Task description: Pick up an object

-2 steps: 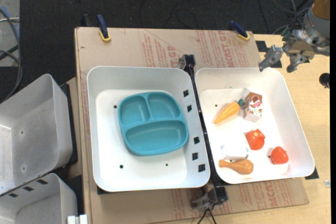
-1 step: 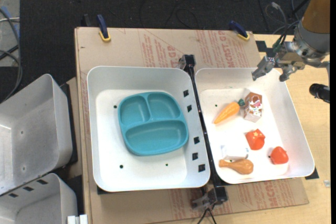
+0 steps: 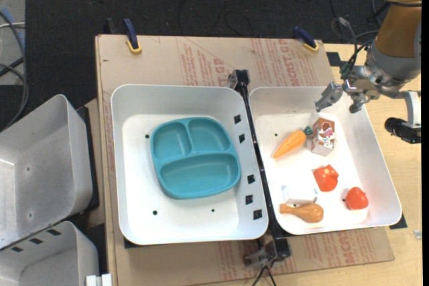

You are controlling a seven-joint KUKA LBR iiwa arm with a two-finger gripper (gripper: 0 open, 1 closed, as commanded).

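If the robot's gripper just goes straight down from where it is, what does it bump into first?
Probably the white floor of the right bin near its back rim. The gripper hangs above that corner, with the small carton a bit nearer the camera. Depth is hard to judge from this slanted view.

The arm [image 3: 398, 30] reaches in, hand [image 3: 343, 96] open, fingers spread.

A teal divided plate [image 3: 196, 157] sits in a white bin [image 3: 127, 110]; the carrot [image 3: 289, 143] is orange, the tomato [image 3: 356, 198] red, the drumstick [image 3: 305, 211] tan.
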